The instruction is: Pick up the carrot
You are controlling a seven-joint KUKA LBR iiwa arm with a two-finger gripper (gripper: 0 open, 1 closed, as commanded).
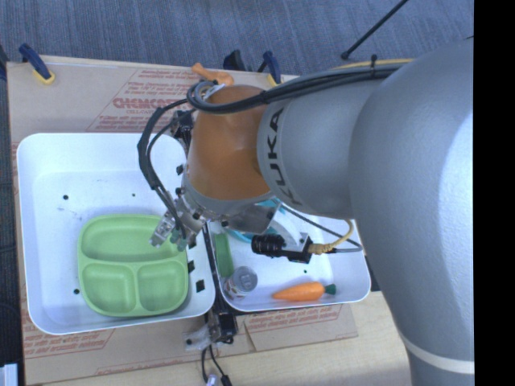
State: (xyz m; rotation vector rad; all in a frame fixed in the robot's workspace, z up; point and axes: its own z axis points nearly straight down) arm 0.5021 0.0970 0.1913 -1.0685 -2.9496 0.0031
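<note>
Lying carrot (299, 293) in right bin (354, 289)

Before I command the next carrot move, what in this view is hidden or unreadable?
- Pincer: small and blurred above the green tray; its opening is unreadable.
- Right bin: mostly covered by the arm.
- Carrot: visible; the things behind it are partly hidden.

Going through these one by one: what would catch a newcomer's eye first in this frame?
The huge grey arm with its orange band dominates, sweeping in from the right and covering much of the right bin. Next comes the green divided plate in the left bin, with the gripper at its upper right edge. The carrot lies apart at the right bin's near edge.
</note>
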